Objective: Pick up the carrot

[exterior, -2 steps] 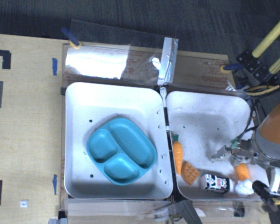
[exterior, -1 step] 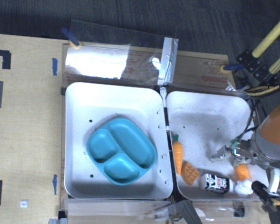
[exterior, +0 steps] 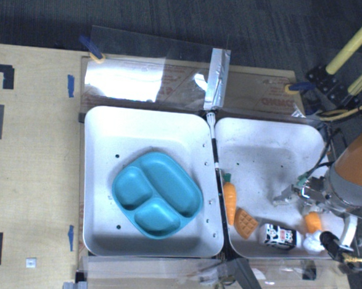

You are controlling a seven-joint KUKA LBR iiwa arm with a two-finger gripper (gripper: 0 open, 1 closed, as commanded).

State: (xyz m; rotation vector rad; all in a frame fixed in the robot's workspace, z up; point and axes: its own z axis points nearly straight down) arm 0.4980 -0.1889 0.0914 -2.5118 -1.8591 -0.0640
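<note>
**Carrot against the right bin's left wall**

Carrot point(exterior: 229, 201) lies lengthwise in the right bin point(exterior: 265, 137), green top toward 12 o'clock, touching the divider wall. A waffle-textured brown piece point(exterior: 246, 222) sits just beside its 5 o'clock end, then a black-and-white carton point(exterior: 280, 235) and a small orange item point(exterior: 313, 222) toward 3 o'clock. The left bin point(exterior: 99, 166) holds a blue sectioned tray point(exterior: 157, 193). The gripper point(exterior: 296, 193) hovers at the right bin's 3 o'clock side, well apart from the carrot; whether its fingers are apart or together cannot be told.
</note>
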